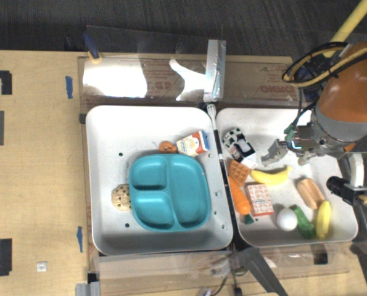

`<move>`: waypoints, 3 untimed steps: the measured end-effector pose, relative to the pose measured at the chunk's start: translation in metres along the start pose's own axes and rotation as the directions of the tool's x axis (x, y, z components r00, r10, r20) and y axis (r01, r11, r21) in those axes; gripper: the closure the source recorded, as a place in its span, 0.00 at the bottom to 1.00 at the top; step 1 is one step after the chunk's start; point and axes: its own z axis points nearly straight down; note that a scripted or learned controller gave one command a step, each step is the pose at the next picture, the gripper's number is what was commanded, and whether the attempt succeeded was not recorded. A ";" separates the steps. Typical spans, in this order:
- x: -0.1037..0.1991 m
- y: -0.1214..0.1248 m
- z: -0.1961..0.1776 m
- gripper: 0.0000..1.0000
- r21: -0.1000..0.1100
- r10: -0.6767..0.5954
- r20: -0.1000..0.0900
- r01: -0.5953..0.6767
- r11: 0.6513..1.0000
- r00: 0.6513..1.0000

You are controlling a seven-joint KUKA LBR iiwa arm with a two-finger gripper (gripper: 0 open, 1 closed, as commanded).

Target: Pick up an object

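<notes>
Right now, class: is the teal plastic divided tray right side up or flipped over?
Right side up: the teal plastic divided tray shows its three open compartments facing upward as it lies in the left white bin.

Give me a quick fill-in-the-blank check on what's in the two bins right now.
1. The teal tray lies in the ____ bin.
2. The cookie lies against the tray's ____ side.
3. The gripper hangs just above a ____ in the right bin.
4. The white ball lies beside a ____ vegetable.

Missing words: left; left; banana; green

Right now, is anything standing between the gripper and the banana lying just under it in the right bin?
Nothing visible does. The gripper hangs just above the banana; the waffle and the sausage lie off to its sides.
</notes>
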 end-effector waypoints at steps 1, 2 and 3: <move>-0.024 -0.055 0.104 0.00 -0.014 -0.270 0.004 0.270 0.963 0.963; -0.054 -0.065 0.053 0.00 -0.005 -0.226 0.004 0.226 0.974 0.974; 0.000 -0.045 0.067 0.00 -0.001 -0.546 0.001 0.546 0.838 0.838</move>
